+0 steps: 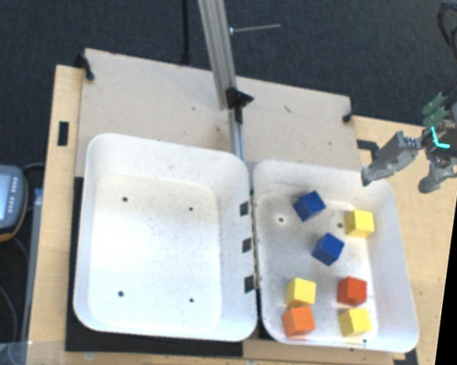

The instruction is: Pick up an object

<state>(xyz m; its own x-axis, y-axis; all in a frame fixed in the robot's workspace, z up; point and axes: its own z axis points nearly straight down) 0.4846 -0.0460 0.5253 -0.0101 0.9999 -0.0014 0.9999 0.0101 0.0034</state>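
The gripper (409,167) is seen at the far right corner of the right bin (399,244), spread open and holding nothing, above the rim rather than over any block. The nearest target is judged to be the yellow block (359,223) just below it; a good grasp would be made by centring the gripper over that block, aligned to its flat sides, before descent. Seven blocks are counted in the right bin: three yellow, two blue (310,205), one red (352,290) and one orange (298,321). The left bin (91,200) sits beside it on the bench (165,93).
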